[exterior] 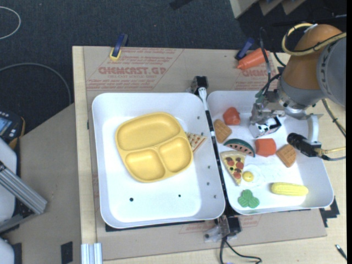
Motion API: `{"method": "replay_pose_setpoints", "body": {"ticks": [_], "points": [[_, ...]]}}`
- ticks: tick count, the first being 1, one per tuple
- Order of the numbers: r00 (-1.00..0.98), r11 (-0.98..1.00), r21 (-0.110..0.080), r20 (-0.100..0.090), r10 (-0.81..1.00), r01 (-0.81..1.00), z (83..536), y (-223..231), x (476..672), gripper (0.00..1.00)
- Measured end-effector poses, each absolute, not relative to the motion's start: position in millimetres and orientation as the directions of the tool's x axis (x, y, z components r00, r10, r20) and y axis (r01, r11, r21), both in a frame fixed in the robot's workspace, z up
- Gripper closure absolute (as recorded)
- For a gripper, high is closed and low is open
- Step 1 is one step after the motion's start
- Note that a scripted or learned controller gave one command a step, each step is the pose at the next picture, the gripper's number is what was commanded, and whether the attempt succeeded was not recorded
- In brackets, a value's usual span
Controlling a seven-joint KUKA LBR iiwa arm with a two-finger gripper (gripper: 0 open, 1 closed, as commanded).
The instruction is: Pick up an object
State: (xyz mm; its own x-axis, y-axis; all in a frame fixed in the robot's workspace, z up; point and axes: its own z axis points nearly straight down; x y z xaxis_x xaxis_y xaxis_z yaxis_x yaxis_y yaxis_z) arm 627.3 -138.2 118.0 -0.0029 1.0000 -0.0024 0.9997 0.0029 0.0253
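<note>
The tool [266, 120] hangs low over the far part of the right bin [322, 188], directly above a small black-and-white toy [268, 127] with the red block [265, 146] just nearer, though whether it grips anything I cannot tell.

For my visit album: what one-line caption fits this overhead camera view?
Robot arm's tool over toy foods in the right bin; yellow divided plate in the left bin.

Black-and-white cow toy [267, 127], small, lies in right bin [324, 188], upper middle, directly under the gripper [264, 116]. Just up-left of red block [265, 147], right of red pepper [231, 116]. Grip state unclear.
</note>
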Motion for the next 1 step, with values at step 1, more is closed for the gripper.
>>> {"method": "replay_pose_setpoints", "body": {"ticks": [1], "points": [[-0.001,0.001,0.006,-0.002,1.000,1.000,161.5,-138.0,629.5,1.00]]}}
